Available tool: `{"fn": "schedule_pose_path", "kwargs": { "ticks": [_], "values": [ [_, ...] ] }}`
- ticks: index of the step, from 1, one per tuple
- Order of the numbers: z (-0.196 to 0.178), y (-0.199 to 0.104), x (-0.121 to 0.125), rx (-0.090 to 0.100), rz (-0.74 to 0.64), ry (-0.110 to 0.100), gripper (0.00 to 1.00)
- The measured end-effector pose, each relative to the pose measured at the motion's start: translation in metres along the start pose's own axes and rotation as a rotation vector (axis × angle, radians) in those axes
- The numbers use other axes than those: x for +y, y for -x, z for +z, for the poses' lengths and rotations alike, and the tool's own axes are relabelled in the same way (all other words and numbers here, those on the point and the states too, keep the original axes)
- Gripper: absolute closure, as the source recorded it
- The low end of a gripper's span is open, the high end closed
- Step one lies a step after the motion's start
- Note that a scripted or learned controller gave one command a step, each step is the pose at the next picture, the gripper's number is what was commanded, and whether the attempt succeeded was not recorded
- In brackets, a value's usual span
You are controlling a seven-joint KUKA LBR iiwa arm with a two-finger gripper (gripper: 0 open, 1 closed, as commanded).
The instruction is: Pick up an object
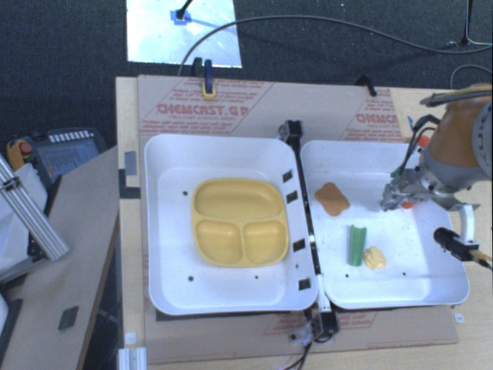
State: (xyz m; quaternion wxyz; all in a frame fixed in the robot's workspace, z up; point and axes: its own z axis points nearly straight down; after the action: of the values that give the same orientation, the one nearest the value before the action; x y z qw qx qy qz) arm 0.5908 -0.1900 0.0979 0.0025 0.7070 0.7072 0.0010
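You see a flat brown cardboard-topped counter [254, 102] with two shallow white plastic bins side by side on it. The left white bin [166, 168] holds a big yellow plastic plate with three sections [237, 222] in its middle. The right white bin [439, 280] holds three small things. The grey robot arm with an orange band [462, 141] reaches in from the right, and its end effector [394, 199] sits low over the right bin's upper right part; you cannot tell what state it is in. Near the bin's middle lies a flat tan cookie-shaped piece [332, 199]. Below it stands a green stick-shaped block [357, 244], and just beside that is a small pale yellow lump [374, 258].
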Motion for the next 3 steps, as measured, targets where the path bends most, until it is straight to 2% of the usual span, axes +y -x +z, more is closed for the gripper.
{"fn": "schedule_pose_path", "kwargs": {
  "ticks": [3],
  "values": [
    [-0.145, -0.004, 0.006, 0.0, -0.004, 0.003, 1.0]
  ]
}}
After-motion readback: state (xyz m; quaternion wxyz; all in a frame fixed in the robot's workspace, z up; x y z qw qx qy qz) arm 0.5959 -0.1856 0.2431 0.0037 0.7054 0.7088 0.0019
